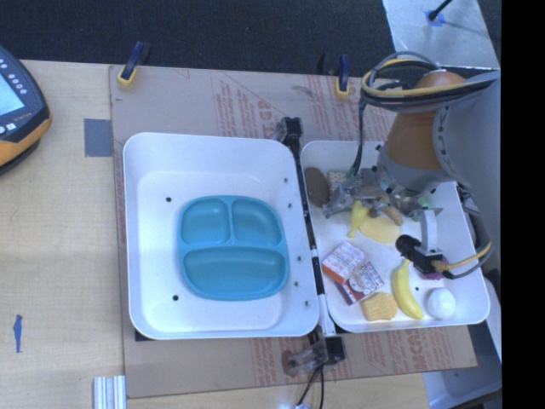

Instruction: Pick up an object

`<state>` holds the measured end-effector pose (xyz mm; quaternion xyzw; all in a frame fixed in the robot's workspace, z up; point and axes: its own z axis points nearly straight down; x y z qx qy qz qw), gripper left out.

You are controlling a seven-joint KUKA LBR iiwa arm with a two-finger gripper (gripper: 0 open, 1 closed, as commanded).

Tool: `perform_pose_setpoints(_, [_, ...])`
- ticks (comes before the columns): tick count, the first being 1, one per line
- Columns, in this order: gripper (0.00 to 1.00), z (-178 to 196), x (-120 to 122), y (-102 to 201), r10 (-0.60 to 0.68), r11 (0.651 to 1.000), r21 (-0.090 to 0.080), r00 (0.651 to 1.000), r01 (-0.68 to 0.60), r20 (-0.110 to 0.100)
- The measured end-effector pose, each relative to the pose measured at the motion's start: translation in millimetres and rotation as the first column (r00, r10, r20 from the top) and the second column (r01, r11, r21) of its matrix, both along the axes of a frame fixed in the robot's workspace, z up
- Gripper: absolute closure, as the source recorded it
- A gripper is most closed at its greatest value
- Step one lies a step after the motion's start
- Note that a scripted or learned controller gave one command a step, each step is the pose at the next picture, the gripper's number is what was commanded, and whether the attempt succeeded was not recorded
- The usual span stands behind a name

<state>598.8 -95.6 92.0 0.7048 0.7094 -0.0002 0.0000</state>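
The gripper [368,201] is reaching down into the back half of the right bin [477,309], and a yellow piece [361,220] is lying right under its metal parts; whether the jaws are wide, narrow or closed on anything cannot be told, because the wrist is covering them. The yellow piece is sitting just in front of the gripper, and a second pale yellow lump [385,231] is resting beside it, toward the arm's side. Behind the gripper, near the wall shared with the left bin, a brown rounded thing [316,186] is lying, possibly a stone or a potato. In front of the gripper, a red and white packet [352,267] is lying in the middle of the right bin, with a tan biscuit-like block [379,306] just past it. A banana [405,290] is lying next to that block, and a white ball [440,302] is sitting at the banana's far side, in the front corner. The left bin [145,228] is holding a blue divided plate [232,247]. The grey arm [464,135] is hanging over the right bin's back edge
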Motion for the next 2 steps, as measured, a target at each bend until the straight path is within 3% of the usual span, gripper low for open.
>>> perform_pose_setpoints(1, [1.0,11,-2,-1,0.001,1.0,0.001,1.0,-0.001,-0.004])
perform_pose_setpoints(2, [1.0,104,-46,45,0.001,1.0,0.003,1.0,-0.001,-0.001])
